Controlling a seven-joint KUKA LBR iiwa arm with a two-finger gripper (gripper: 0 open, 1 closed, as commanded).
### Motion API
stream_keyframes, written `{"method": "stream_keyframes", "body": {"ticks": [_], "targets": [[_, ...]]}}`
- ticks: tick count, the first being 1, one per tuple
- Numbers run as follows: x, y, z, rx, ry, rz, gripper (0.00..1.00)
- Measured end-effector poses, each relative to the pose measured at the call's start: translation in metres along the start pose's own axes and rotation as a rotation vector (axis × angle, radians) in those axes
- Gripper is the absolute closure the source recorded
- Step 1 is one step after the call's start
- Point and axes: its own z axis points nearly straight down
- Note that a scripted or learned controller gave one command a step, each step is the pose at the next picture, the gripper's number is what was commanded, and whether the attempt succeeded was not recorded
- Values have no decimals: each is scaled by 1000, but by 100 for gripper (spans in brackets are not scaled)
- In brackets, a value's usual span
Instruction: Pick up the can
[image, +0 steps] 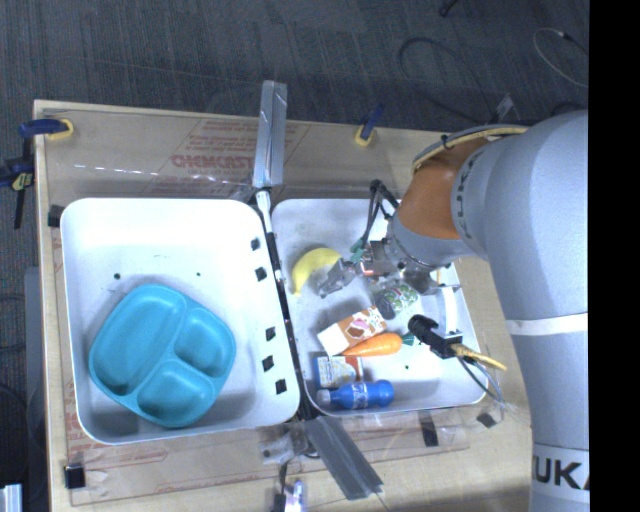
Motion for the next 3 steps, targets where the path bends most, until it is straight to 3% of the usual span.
{"method": "stream_keyframes", "body": {"ticks": [1,2,3], "targets": [[-28,-18,-42,-5,-3,-101,0],[-26,-38,-55,-1,0,-87,0],[-26,-9,1,-1,-1,-125,0]]}}
